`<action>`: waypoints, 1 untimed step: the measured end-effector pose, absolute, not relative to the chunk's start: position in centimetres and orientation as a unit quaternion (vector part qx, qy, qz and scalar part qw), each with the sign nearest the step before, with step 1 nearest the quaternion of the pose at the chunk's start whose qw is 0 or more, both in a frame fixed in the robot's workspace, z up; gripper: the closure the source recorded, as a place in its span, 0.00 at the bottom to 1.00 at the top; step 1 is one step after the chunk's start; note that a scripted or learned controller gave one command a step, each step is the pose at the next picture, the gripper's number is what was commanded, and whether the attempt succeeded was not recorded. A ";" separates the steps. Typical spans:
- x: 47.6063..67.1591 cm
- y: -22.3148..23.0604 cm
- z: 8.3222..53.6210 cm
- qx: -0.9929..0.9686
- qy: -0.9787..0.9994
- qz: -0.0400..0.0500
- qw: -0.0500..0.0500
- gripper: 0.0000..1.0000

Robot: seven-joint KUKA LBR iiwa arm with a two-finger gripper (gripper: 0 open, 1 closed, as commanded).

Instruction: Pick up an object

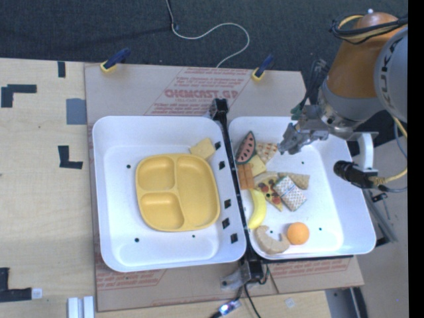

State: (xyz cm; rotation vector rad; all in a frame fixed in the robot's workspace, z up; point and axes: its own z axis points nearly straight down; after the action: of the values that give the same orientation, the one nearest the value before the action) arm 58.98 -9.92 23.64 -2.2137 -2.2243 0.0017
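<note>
One pincer [289, 144] hangs over the upper part of the right bin [344, 197], its dark fingers pointing down and to the left; whether they are open or closed I cannot tell, and nothing shows between them. Just left of its tips lies a waffle piece [266, 152], and past that a watermelon slice [246, 147] against the bin's left wall. Below the pincer sits a heap of toy food: a cracker [297, 179], a silver wrapped block [289, 193] touching it, and a pizza slice [270, 191] at the block's left. Further down and left a banana [257, 210] lies along the wall. Lowest, well apart from the pincer, are a bread piece [271, 240] and an orange [298, 233] just beside it. Far to the pincer's left, in the left bin [112, 197], rests a yellow divided plate [177, 192] with a cheese wedge [203, 148] at its upper edge.
</note>
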 end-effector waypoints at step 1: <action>57.5 -5.9 23.1 -0.705 -0.709 0.001 0.002 1.00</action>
State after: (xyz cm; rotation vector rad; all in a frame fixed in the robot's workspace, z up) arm 57.47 -5.85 23.13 -2.2137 -2.2242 0.0025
